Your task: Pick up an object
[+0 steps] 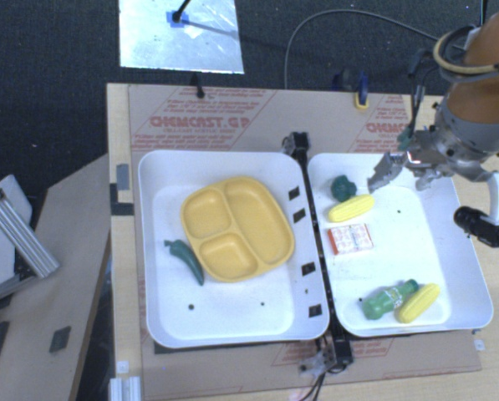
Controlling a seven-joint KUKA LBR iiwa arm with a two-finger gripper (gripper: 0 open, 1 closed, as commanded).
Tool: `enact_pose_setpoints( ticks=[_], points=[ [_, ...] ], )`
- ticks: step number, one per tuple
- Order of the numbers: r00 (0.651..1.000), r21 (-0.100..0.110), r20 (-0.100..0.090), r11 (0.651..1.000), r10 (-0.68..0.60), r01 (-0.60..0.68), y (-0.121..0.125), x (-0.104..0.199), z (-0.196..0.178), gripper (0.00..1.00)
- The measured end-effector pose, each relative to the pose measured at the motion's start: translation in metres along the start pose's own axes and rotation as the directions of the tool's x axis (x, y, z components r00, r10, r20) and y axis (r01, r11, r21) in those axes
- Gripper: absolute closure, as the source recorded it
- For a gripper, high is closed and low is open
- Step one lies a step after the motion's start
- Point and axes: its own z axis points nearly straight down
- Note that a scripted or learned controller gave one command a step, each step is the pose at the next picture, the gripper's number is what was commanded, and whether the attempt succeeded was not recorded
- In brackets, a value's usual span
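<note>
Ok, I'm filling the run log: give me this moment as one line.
arm: over right bin | claw: above corn cob, holding nothing | left bin: yellow tray, green pepper

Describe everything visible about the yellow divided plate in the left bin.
The yellow divided plate, apparently moulded plastic, is a rounded rectangle with three compartments: two along its upper side and one at the lower middle. It lies flat, turned at a slant, near the middle of the left white bin. Nothing sits in its compartments. A dark green pepper lies just off its lower left rim; whether they touch is unclear. The gripper is over the other bin.
</note>
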Motion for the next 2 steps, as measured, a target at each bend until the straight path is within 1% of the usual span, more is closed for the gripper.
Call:
enact_pose_setpoints(
  ticks=[1, 2],
  points=[
    [1.0, 0.004, 0.0, 1.0, 0.002, -0.002, 0.003, -0.002, 0.042, 0.0],
    [1.0, 0.006, -0.001, 1.0, 0.003, -0.003, 0.003, -0.003, 0.105, 0.0]
  ],
)
